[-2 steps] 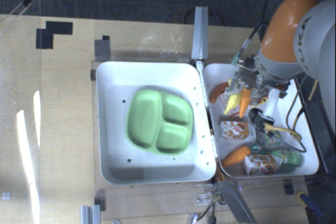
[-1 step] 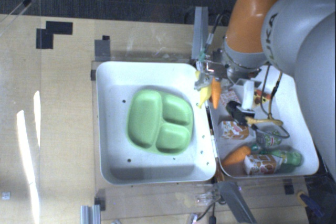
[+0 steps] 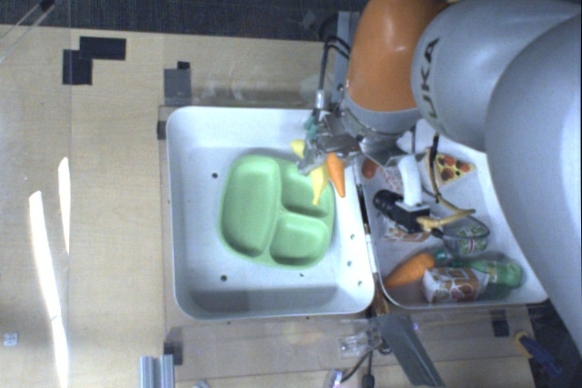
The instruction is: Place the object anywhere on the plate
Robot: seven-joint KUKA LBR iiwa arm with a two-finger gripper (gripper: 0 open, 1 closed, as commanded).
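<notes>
— What lies furthest left?

— The left bin [image 3: 182,223], white and shallow on the tabletop [image 3: 91,195], with the green plate [image 3: 259,204] near its middle. The plate has one long compartment on the left and two smaller ones on the right.

— And the thing you are to place?

— An orange carrot [image 3: 336,174], just below my jaws [image 3: 320,150]. Its long axis runs nearly down the view, tip lowest, over the plate's upper right rim. A yellow piece [image 3: 316,182] hangs beside it, perhaps a banana; the view is too coarse to be sure.

— Do you have hold of it?

— I think the carrot's top is between my fingers, but I cannot tell how wide the jaws stand; my own wrist hides them.

— Room to move?

— The plate lies left of the carrot, so a short shift left clears the rim. On the right, the bin wall [image 3: 364,223] is close, with the crowded right bin [image 3: 509,286] beyond it.
</notes>
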